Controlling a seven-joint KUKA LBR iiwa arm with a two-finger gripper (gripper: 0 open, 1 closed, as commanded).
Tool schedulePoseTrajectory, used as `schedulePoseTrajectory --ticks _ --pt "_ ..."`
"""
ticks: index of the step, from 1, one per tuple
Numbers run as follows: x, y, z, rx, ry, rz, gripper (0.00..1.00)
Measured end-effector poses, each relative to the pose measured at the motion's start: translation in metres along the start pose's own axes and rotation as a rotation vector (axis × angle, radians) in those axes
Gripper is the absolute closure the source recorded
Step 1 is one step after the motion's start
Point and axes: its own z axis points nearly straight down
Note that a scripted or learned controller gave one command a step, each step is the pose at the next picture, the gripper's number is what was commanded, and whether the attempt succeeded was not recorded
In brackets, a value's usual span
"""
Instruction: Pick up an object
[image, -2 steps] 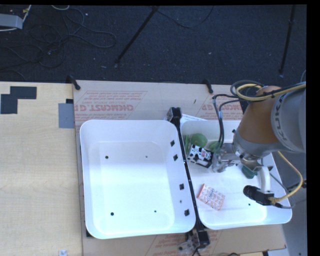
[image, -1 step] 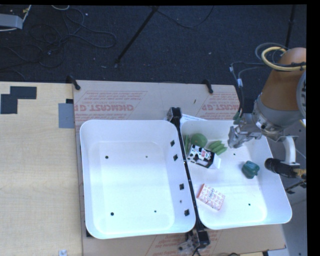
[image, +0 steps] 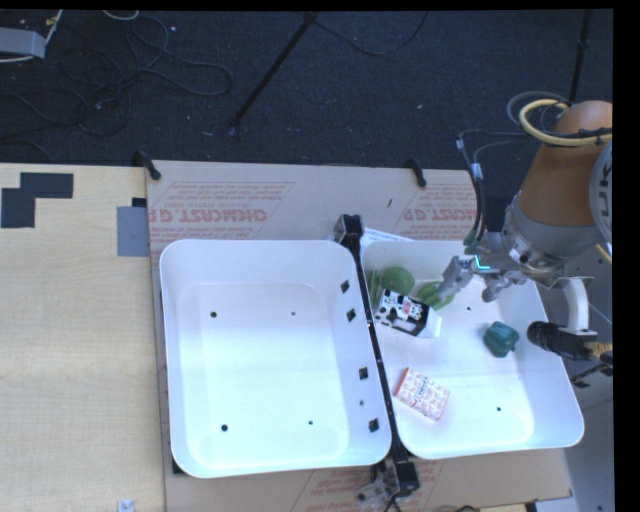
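Cardboard-covered bench (image: 230, 200), two white bins (image: 190, 262), cabled dark floor (image: 200, 80); gripper (image: 478, 282) jaws spread, holding nothing.

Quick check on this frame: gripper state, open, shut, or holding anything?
Gripper: open, holding nothing, low over the right bin beside the green object.

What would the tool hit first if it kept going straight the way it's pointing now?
Probably the green object. The tool slants down toward the left inside the right bin, its tip right at that green piece. Beyond lie the black-and-white box and a rounder green object. Depth is uncertain from above.
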Motion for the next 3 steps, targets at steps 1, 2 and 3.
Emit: schedulePoseTrajectory --ticks 1,2,3 --pt "-0.03 0.047 0.099 0.001 -0.001 0.001 0.0" --pt "-0.064 -0.027 0.097 0.006 0.001 0.007 0.0" --pt "-0.05 0.033 0.135 -0.003 0.0 -0.002 0.0"
